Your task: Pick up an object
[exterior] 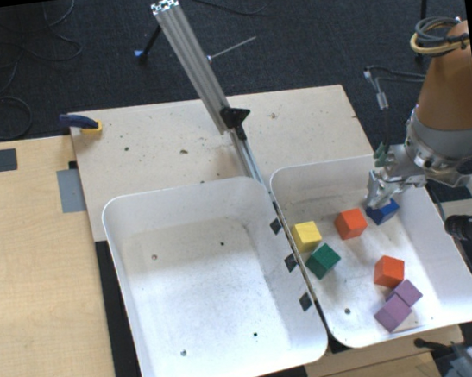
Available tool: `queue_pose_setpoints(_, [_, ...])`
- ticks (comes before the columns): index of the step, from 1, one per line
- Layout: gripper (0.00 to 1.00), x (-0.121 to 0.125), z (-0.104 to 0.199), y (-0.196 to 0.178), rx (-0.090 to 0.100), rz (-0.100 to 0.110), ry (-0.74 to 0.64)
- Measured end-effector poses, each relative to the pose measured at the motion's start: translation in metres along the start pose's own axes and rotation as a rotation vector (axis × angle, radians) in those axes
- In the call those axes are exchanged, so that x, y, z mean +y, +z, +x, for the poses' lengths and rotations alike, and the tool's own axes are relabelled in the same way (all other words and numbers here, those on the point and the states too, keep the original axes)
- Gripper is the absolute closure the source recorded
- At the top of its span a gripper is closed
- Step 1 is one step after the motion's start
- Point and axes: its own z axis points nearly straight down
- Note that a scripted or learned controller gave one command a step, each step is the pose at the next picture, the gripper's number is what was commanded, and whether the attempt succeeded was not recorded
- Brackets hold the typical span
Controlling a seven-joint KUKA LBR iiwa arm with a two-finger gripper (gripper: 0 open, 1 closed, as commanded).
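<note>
jaws (383,198) low in the right bin (455,257), at a blue cube (382,212); can't tell if they pinch it or stand spread.
blue cube sits by the bin's far right side, just beside an orange cube (351,224). same bin: yellow cube (307,234) touching green cube (323,260) near the divider, 2nd orange cube (389,271), 2 purple cubes (397,305) touching at the near edge. 7 cubes in all. left bin (153,343) alongside on the counter (161,150); slanted metal rail (193,58) behind.
</note>
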Motion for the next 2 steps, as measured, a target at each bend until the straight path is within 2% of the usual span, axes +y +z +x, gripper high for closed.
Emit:
queue_pose_setpoints(1, [1.0,0.0,0.003,-0.063,-0.001,-0.002,-0.001])
queue_pose_setpoints(2, [1.0,-0.006,0.048,-0.044,0.002,0.007,-0.002])
